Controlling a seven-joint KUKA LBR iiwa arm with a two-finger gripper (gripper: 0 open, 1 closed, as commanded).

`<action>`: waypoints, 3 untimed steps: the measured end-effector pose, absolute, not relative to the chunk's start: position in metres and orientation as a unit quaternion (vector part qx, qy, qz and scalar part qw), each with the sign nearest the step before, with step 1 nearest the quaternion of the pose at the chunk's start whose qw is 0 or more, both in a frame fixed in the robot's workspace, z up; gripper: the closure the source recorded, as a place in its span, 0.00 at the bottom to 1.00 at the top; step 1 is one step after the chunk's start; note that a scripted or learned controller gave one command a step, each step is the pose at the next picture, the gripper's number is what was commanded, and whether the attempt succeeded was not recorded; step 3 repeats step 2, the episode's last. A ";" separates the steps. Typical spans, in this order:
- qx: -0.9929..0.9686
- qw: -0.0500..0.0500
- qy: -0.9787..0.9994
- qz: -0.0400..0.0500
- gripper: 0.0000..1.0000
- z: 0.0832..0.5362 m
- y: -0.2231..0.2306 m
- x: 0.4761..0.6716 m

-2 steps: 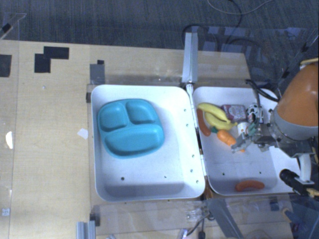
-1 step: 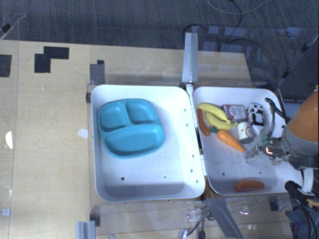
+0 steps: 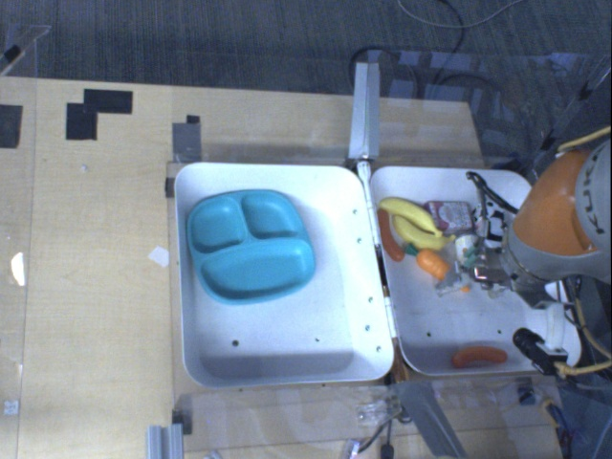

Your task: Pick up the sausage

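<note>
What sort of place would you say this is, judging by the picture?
Most likely a robotics lab bench set up for picking trials: two shallow white bins fixed to a wooden bench, toy food such as a banana and sausage, and loose cables on the floor.

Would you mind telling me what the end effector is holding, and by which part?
It cannot be told: the end effector is down among the food in the right bin, its tips unclear.

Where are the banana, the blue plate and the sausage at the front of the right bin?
banana (image 3: 413, 222): camera view, middle of its yellow curve.
blue plate (image 3: 251, 245): camera view, large lower compartment.
sausage (image 3: 479, 357): camera view, middle of its length.
</note>
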State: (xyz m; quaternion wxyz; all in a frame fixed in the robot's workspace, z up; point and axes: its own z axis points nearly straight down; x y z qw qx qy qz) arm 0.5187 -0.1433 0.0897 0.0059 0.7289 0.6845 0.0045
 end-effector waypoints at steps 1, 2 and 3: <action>0.711 0.006 0.703 0.003 0.00 0.089 -0.195 0.491; 0.698 0.003 0.716 0.001 0.00 0.193 -0.205 0.489; 0.698 0.003 0.716 0.001 0.00 0.193 -0.205 0.489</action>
